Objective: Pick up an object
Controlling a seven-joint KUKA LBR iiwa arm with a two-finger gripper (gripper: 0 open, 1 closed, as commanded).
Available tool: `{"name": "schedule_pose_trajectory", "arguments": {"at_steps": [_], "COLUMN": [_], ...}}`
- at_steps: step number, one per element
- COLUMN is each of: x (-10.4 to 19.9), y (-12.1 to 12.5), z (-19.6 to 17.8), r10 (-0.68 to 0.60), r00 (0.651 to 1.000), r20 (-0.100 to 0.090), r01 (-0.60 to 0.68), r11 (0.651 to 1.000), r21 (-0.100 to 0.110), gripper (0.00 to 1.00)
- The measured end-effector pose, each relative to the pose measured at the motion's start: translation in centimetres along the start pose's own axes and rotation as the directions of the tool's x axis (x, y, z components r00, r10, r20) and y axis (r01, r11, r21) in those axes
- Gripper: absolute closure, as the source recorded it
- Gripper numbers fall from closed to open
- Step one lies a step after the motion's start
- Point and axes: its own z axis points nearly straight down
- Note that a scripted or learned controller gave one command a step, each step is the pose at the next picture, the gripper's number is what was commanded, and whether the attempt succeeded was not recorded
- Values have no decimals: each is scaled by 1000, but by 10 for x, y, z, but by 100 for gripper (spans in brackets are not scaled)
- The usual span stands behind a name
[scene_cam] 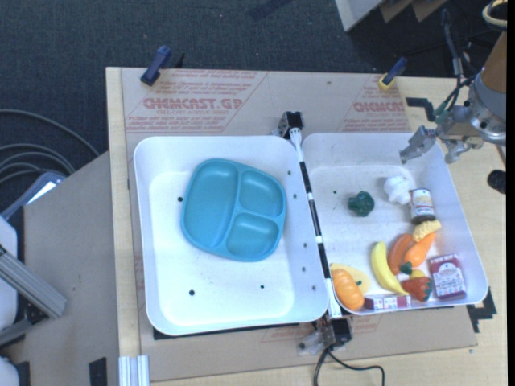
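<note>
The objects to pick lie in the right bin [451, 185]: a dark green piece [361, 203] sits alone near the middle, a white lump [397, 187] and a small brown bottle [421, 205] just to its right. Toward the near right corner crowd a banana [383, 267], an orange carrot-like piece [410, 249], a red packet [447, 277] and an orange toy [348, 288]. The pincer [435, 145] hangs above the bin's far right corner, its fingers spread apart and pinching nothing. The left bin [157, 215] holds a blue divided plate [233, 209]. Both bins rest on the worktop [129, 119].
</note>
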Motion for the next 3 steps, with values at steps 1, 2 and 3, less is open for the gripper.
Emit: {"name": "schedule_pose_trajectory", "arguments": {"at_steps": [1,2,3], "x": [16,83,81], "y": [31,44,-18], "z": [127,126,127], "r10": [-1,-1,1], "r00": [1000,1000,1000], "r20": [0,-1,0], "r01": [1,1,-1], "r11": [1000,1000,1000], "r21": [0,1,1], "gripper": [0,0,0]}}
